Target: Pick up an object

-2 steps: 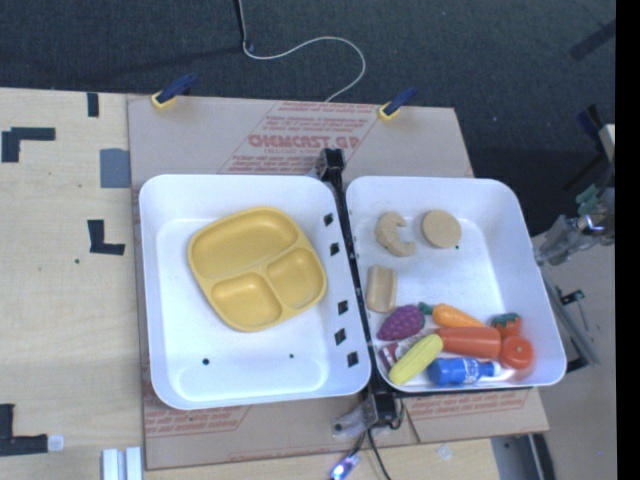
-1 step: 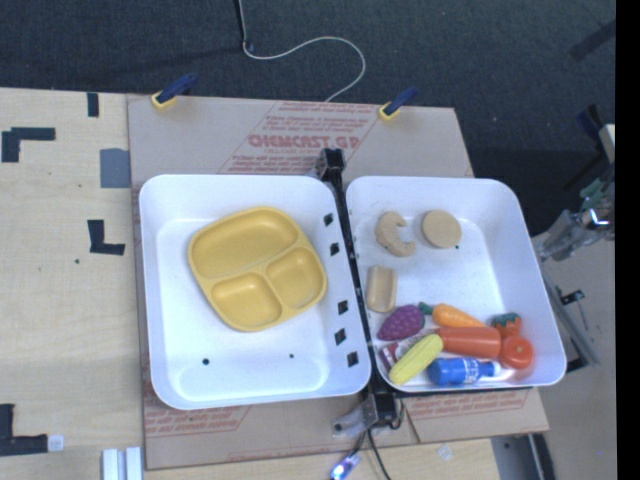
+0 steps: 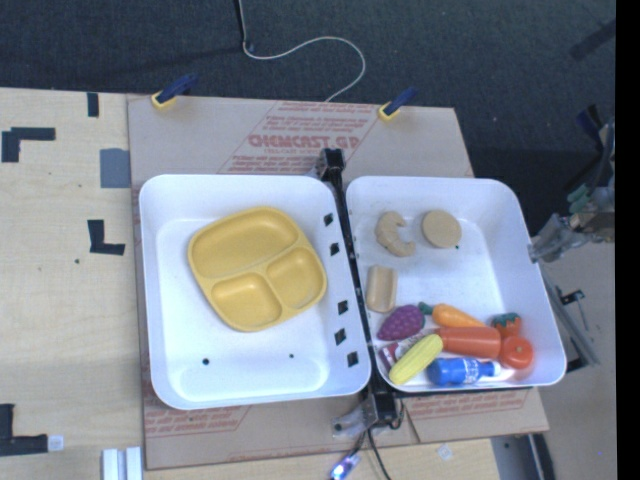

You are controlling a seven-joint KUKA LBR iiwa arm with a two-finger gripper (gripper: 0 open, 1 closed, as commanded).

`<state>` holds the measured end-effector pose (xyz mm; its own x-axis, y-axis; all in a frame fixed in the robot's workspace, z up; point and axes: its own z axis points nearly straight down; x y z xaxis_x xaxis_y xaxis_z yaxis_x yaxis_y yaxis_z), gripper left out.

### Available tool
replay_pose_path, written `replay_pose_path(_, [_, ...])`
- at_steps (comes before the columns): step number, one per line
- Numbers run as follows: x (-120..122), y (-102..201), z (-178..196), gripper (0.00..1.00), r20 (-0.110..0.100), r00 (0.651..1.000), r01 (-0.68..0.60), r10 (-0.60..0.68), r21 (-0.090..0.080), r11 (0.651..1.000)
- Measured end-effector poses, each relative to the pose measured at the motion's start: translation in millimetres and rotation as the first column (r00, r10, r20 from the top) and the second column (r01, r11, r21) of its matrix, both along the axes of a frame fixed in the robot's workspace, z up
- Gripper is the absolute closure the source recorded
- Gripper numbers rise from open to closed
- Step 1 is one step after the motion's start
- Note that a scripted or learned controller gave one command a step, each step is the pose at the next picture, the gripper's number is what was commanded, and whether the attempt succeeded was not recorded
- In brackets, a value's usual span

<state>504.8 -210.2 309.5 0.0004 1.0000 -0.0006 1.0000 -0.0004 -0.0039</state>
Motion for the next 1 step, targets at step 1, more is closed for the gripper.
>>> replay_pose_path(1, [0.0,1.2,12.6,1.00,0.003,1.000,-0.002,0.002,0.000,1.000])
